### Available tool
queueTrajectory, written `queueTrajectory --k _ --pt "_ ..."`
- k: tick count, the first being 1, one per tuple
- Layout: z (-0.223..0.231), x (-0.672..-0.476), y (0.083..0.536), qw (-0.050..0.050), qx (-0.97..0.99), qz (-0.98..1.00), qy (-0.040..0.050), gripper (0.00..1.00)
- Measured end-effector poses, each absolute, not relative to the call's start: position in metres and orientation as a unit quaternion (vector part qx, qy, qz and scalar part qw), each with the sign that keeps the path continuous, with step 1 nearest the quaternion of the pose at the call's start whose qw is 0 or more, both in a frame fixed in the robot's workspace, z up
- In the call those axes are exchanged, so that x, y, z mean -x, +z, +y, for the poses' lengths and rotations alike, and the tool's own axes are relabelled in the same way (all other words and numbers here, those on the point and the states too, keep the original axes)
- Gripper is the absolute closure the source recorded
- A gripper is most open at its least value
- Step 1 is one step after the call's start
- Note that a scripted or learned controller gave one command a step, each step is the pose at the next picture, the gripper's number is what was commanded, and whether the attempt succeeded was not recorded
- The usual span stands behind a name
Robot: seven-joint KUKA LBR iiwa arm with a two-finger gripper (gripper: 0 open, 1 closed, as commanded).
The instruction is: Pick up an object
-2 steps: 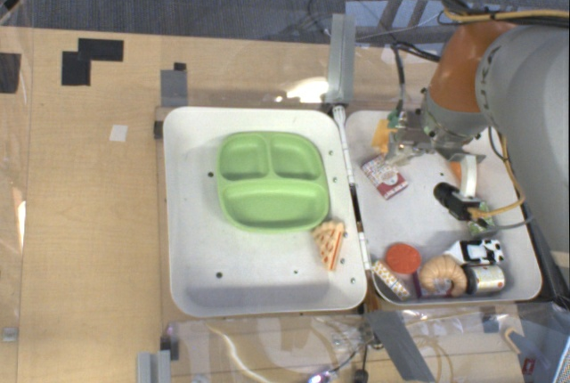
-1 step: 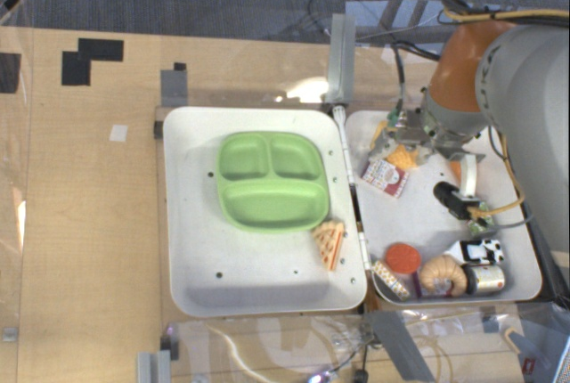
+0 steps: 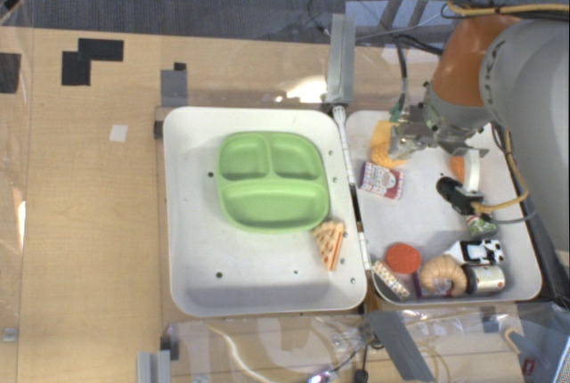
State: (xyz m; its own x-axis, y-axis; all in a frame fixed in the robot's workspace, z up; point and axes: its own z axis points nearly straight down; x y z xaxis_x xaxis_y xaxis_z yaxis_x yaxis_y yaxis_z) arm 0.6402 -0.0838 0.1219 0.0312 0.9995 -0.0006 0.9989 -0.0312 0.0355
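a pale wooden counter (image 3: pixel 80 212) seen from above, carrying two shallow white bins side by side. a grey arm (image 3: pixel 525 78) with an orange band reaches in from the right edge, over the right bin (image 3: pixel 427 221). its hand (image 3: pixel 411 137) sits low near the far-left corner of that bin. it cannot be told whether the hand is wide or narrow, and nothing is seen held in it.

just beside the hand, towards the bin's left wall, lies a yellow block (image 3: pixel 381 142), probably the thing to be picked. touching or nearly touching its near side is a small pink box (image 3: pixel 381 180). along the near edge of the right bin sit a red disc (image 3: pixel 403 258), a bread roll (image 3: pixel 443 272) and a can (image 3: pixel 485 280), close together.

the left bin (image 3: pixel 191 194) holds a green plate (image 3: pixel 272 181) with three compartments, in its middle. a waffle slice (image 3: pixel 329 242) lies by the plate's near-right corner.

the step in hand looks like the approach to a grasp. to do it well, the hand should centre over the yellow block and not come down beside it. the block is crowded by the bin wall and the pink box, so the grip should go across its free sides. the descent should be straight, so the block is not pushed into the corner.
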Motion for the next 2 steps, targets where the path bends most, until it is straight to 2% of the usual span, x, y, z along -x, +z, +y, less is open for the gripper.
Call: queueTrajectory --k 1,2 --pt "-0.084 -0.64 0.122 0.013 -0.718 0.696 0.0119 0.0" --pt "-0.09 -0.655 0.088 0.005 -0.69 0.724 0.0026 0.0"
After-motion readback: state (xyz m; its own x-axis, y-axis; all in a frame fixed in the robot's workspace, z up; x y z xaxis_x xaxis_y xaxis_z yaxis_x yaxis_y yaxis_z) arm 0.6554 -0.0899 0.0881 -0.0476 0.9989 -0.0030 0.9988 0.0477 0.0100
